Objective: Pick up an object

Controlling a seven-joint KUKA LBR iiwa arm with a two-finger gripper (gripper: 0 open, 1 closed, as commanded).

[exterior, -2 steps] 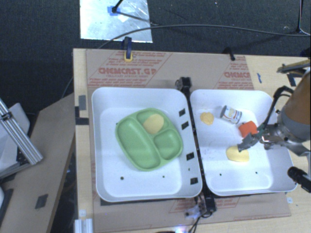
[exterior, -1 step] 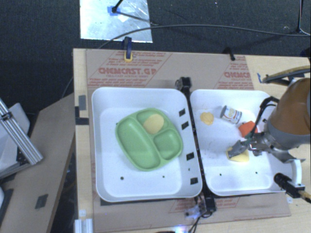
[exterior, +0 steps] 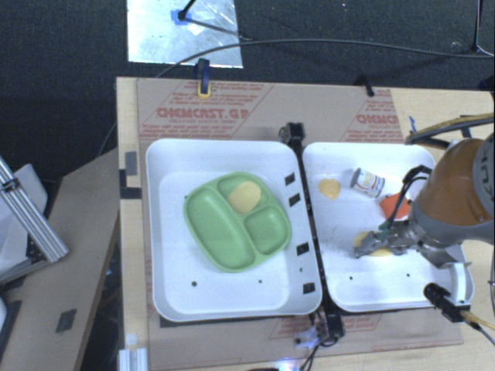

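Arm [exterior: 456,195] reaches leftward — tool [exterior: 363,246] low.

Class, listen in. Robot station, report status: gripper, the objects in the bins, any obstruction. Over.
Gripper low in right bin, over a yellow object; grasp unconfirmed. Small jar, orange object, yellow piece lie apart. Green tray in left bin. Nothing blocking.

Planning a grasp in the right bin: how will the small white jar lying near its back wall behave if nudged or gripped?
The small white jar lies on its side, so a nudge would probably roll it across the right bin. Its rounded body looks smooth and may slip between fingers. It seems small, likely light. The gripper is low beside a yellow object.
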